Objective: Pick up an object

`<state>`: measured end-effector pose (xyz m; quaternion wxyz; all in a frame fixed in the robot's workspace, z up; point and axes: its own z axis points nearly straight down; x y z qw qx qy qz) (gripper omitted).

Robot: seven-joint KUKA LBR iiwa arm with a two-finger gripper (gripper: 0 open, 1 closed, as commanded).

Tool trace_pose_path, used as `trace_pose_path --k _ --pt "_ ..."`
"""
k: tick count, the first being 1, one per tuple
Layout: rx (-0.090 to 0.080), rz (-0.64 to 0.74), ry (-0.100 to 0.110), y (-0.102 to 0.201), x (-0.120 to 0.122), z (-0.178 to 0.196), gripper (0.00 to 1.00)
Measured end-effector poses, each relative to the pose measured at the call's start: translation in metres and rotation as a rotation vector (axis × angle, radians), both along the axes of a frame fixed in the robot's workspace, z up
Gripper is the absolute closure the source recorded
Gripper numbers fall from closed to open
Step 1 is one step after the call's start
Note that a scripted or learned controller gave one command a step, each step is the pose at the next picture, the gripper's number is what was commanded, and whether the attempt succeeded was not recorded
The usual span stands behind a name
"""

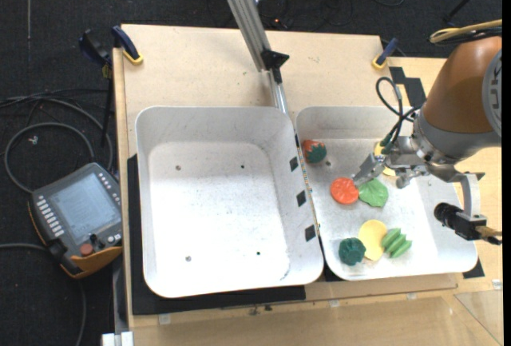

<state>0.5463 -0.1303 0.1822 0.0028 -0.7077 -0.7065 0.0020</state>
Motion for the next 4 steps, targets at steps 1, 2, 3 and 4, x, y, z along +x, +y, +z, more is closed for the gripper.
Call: trace_pose_path --k 1,2,3,4 --pt "0.0 0.001 -0.002 0.005 0.0 -0.044 0.0" --pt "-0.002 0.001 -0.009 0.006 0.001 -0.087 0.0" --pt "-0.002 0.001 -0.014 0.006 0.003 -0.074 1.0" --pt "-0.003 0.004 -0.013 0.0 0.008 -0.013 1.0"
